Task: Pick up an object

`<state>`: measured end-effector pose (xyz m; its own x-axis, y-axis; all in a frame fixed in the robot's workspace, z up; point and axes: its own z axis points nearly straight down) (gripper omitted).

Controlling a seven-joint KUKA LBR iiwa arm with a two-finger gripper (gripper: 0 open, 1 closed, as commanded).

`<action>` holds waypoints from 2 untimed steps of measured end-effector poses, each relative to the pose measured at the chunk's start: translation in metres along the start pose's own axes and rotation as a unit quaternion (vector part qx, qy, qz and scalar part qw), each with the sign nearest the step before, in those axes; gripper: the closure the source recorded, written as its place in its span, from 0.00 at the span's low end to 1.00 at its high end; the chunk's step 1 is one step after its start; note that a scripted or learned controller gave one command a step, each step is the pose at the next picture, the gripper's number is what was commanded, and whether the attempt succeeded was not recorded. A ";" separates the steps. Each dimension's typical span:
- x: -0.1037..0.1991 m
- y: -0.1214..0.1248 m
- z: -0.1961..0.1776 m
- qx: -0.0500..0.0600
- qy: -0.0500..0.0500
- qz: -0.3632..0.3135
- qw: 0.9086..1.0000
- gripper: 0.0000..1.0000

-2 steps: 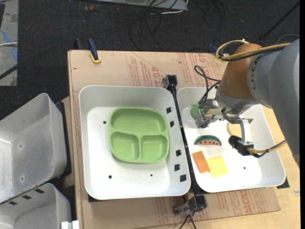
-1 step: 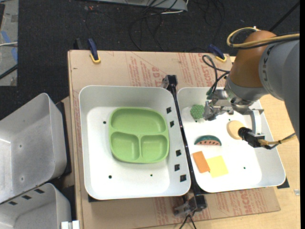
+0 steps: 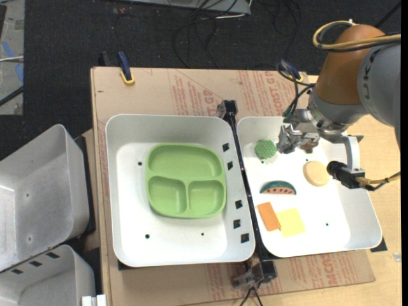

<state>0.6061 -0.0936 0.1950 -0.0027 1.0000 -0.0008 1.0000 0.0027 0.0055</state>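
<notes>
Green bumpy ball [image 3: 266,149] lay beside the gripper [image 3: 290,139] (finger state unclear, cannot tell), apparently ungrasped; the pick remained undone.

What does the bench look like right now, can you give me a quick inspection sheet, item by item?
Surface: two white bins side by side, left bin and right bin.
Job's things: right bin holds green ball, cream disc, watermelon slice, orange block, yellow square.
Clutter: green divided tray in left bin.
Grippers: gripper low beside the green ball; nothing seen held.
Cables: yellow cable looped over the arm; dark cables on the floor.
Surroundings: white tubs at left.
</notes>
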 end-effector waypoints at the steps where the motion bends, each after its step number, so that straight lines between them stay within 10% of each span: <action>1: 0.000 0.002 -0.043 0.000 0.000 0.000 1.000 1.00; 2: 0.050 0.000 -0.052 0.002 0.001 -0.002 1.000 1.00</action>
<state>0.6060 -0.0431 0.2469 -0.0075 1.0000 0.0013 1.0000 0.0075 0.0024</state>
